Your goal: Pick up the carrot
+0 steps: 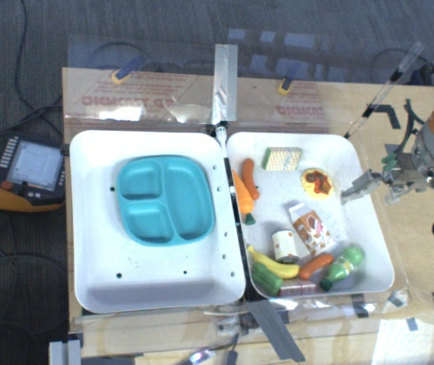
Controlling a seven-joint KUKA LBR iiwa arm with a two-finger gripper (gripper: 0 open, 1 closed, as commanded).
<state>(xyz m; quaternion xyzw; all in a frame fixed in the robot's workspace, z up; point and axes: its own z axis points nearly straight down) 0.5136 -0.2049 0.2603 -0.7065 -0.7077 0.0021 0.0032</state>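
Both bins (87, 280) appear smooth, glossy white plastic. Divided tray (165, 198): matt turquoise plastic. Carrot (242, 196): smooth orange plastic look. Bench (414, 204): pale wood. Floor (49, 21): dark, rough carpet.

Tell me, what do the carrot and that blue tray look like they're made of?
The carrot looks like moulded toy plastic: even orange colour, smooth skin, a stubby green tip. The blue tray also seems plastic, probably matte or slightly glossy: one uniform turquoise piece with rounded, moulded compartments. The picture is too soft to be certain of either.

The wooden bench (410, 280) bears two white bins (95, 280) side by side, touching.
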